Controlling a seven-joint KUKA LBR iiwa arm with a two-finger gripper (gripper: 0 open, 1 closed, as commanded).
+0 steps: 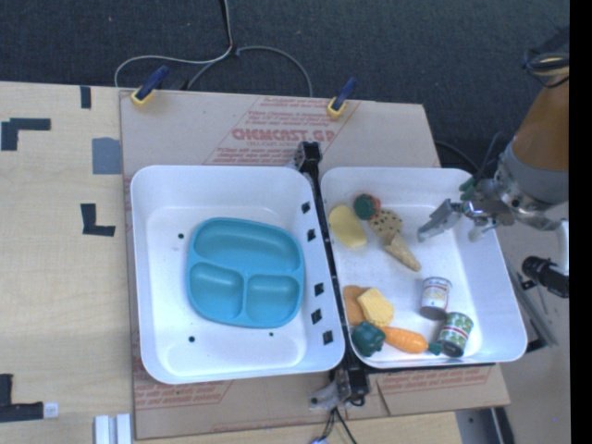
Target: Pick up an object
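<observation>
The right bin (486, 257) holds several toy foods. A yellow piece (347, 226), a red and green piece (365, 204) and a tan cone (395, 240) lie in its far left part. A silver can (434, 296) and a green can (453, 333) stand near its front right. A carrot (405, 339), a dark green piece (367, 339), a yellow wedge (375, 305) and an orange piece (353, 302) lie along the front. My gripper (450, 231) hangs over the bin's right part, open, with nothing between its fingers, right of the cone and above the silver can.
The left bin (157, 248) holds a blue divided plate (245, 271). A black divider (319, 248) runs between the two bins. Both bins rest on a cardboard sheet (268, 132) held by two clamps at its far edge. The arm comes in from the right.
</observation>
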